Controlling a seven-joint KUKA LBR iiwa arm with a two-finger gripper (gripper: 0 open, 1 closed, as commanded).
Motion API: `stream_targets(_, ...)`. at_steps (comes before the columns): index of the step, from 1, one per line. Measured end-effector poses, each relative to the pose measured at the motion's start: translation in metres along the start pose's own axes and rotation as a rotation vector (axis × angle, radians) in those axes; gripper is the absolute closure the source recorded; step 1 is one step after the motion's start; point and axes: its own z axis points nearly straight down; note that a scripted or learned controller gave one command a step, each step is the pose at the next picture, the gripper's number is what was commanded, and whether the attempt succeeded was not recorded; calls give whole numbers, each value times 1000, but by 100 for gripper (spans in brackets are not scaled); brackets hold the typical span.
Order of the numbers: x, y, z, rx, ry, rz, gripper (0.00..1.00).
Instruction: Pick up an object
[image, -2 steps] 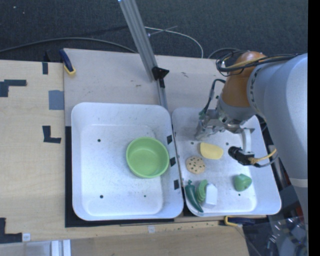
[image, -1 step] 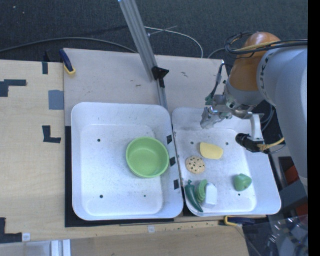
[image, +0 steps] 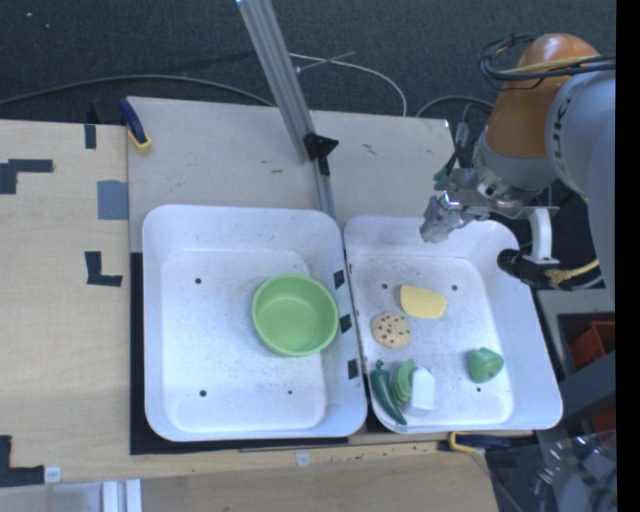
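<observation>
Nearest the camera, at the right bin's (image: 520, 330) front edge, lie a dark green vegetable (image: 385, 392), a green-and-white piece (image: 412, 385) touching it and a green lump (image: 484, 364) apart to the right; behind them sit a cookie (image: 391, 329) and a yellow piece (image: 423, 302). Left bin (image: 180, 300) holds a green bowl (image: 294, 315). Above the right bin's far edge hangs the tool (image: 436, 226), nothing visible in it; whether it is spread or pressed together I cannot tell.
</observation>
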Motion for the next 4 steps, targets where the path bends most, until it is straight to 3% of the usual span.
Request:
stream_targets(1,0,1,-29,3,1,0,100)
stream_targets(2,50,12,-18,7,2,-5,100)
stream_targets(4,154,9,-13,8,2,-5,100)
